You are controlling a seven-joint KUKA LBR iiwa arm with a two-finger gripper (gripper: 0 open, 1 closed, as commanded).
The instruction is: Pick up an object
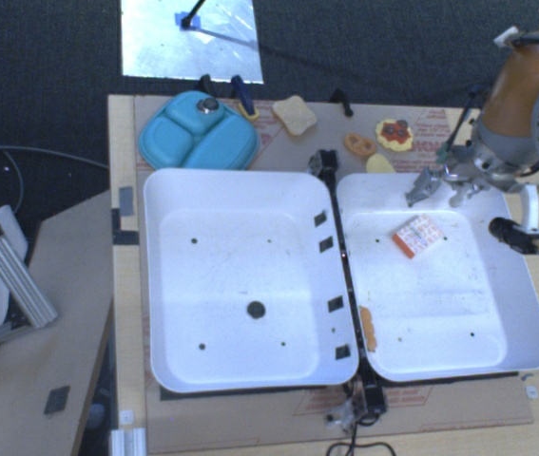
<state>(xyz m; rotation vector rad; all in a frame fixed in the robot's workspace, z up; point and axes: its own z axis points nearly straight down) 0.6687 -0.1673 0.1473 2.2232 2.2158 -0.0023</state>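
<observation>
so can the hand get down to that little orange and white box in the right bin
Probably yes. The hand hangs over the far edge of the right bin, just beyond the small box. The box lies alone on the bin floor with bare white around it, so nothing seems to block a descent.

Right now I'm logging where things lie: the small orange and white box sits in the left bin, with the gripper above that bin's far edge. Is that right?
Not quite. The camera view shows the small orange and white box in the right bin, not the left one. The gripper is above that bin's far edge, as you said.
</observation>
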